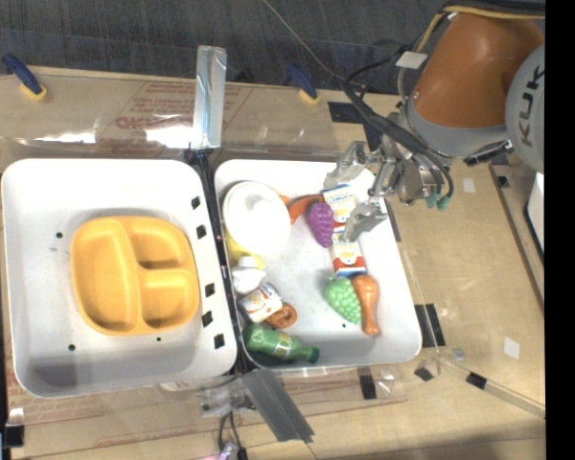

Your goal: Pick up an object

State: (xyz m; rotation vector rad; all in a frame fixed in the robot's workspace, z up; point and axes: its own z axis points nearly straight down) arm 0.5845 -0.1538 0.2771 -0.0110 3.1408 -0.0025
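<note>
Toys crowd the right bin [402, 300]: purple grapes [320, 222], a green bottle [280, 346]. Gripper [356, 199] hovers above, grip unclear. A yellow tray [134, 276] fills the left bin [29, 257]; dark carpet [125, 12] beyond.

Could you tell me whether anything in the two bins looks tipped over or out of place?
The green plastic bottle lies on its side at the near edge of the right white bin, and the toys there sit jumbled together. The yellow divided tray sits flat in the left white bin. Nothing looks spilled or damaged.
</note>
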